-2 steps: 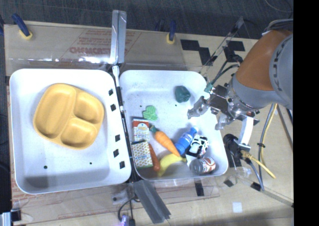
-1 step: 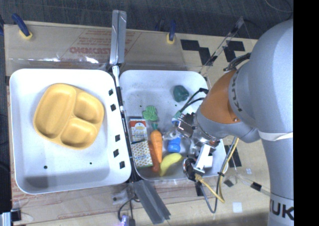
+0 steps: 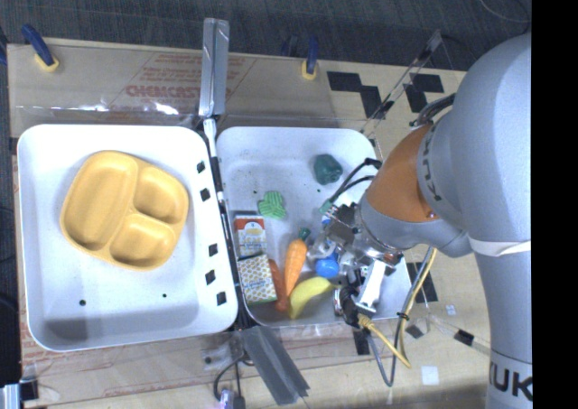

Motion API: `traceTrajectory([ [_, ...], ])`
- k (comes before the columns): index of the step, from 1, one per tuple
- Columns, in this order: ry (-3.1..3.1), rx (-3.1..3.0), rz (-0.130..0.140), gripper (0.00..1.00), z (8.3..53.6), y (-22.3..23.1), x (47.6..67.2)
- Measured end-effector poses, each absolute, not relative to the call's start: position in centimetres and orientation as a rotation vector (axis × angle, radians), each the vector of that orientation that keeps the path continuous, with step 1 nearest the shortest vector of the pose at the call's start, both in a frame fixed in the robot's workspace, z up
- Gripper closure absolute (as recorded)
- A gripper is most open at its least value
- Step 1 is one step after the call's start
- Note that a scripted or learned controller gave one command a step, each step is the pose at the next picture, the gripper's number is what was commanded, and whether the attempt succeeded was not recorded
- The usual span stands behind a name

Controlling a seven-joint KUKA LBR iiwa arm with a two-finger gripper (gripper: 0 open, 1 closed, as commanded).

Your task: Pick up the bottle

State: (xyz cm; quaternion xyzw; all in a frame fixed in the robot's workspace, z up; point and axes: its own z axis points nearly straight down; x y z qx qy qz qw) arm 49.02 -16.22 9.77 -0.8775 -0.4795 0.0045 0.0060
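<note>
Two white bins (image 3: 36, 245) sit on your counter, and the gripper (image 3: 348, 264) hangs low in the right one beside the carrot (image 3: 294, 263) and banana (image 3: 309, 294), apparently over the blue-capped bottle (image 3: 326, 266), its grip state untellable.

I count two white bins (image 3: 36, 308) on the desk. One yellow divided tray (image 3: 124, 209). One carrot (image 3: 294, 263), one banana (image 3: 309, 294), two small cartons (image 3: 251, 236), one green leafy piece (image 3: 272, 207), one dark green lump (image 3: 328, 167), one blue object (image 3: 327, 266).
</note>
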Motion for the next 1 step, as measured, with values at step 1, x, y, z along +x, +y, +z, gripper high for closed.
traceTrajectory([
  [1, -1.326, -2.843, 0.008, 1.00, 24.74, -12.75, 47.64],
])
